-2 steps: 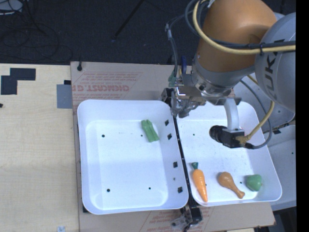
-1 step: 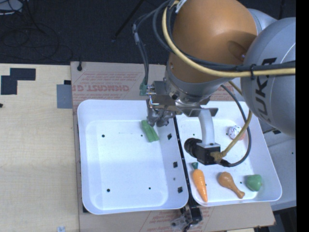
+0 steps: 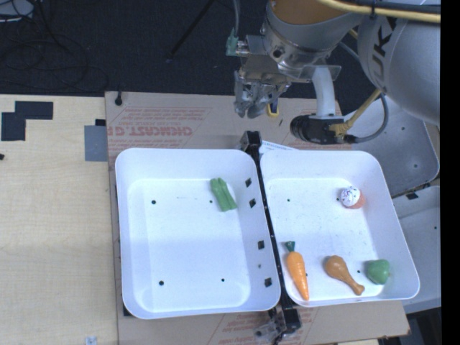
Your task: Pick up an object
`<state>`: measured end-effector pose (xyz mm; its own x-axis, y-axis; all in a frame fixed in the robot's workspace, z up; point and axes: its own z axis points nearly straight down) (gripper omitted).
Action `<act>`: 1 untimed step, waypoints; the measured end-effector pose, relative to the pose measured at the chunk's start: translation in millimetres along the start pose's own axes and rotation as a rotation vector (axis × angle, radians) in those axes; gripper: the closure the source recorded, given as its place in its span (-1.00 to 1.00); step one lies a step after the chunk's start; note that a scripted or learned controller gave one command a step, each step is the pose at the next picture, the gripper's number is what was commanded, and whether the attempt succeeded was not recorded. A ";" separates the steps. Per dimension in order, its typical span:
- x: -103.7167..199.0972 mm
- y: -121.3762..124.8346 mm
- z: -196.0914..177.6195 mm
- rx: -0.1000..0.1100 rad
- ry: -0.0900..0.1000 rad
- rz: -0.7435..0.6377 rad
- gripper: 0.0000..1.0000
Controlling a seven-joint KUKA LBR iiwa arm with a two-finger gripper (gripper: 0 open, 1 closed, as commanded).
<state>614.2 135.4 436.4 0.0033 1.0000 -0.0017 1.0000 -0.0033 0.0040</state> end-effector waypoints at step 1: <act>-29.2 31.2 -45.5 0.002 0.000 -0.001 1.00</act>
